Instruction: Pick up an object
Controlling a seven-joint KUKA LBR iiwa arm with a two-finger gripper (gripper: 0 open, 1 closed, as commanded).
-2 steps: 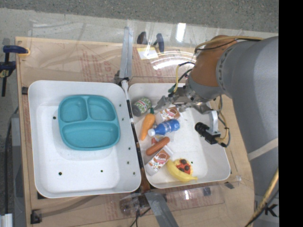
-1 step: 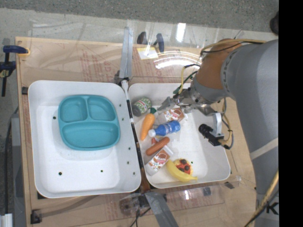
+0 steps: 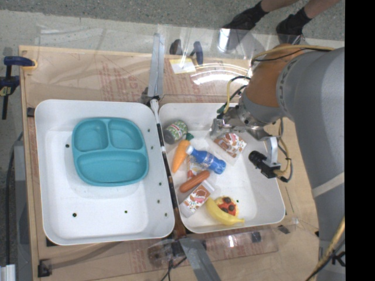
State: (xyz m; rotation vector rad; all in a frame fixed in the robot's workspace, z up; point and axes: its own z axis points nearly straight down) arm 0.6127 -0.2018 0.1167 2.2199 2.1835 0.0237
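The step in hand looks like the approach; the pincer [image 3: 221, 123] hangs low at the upper centre of the right bin [image 3: 266, 201], just above a snack packet [image 3: 229, 144]; I cannot tell its opening; next it must settle onto one object.

You cannot tell how the gripper [image 3: 225, 123] stands, because the grey arm [image 3: 304, 98] covers it from above and leaves you little more than dark metal at the wrist, beside a small packet [image 3: 229, 144] whose print is too small to read. The arm itself runs out past the frame on the right, so you lose its far part, and it hides the back right corner of the right bin [image 3: 266, 209]. At the top edge you get a person's dark shoes [image 3: 266, 17] and lower legs cut off by the frame, and the round green thing [image 3: 175, 131] near the divider is too blurred for you to name.
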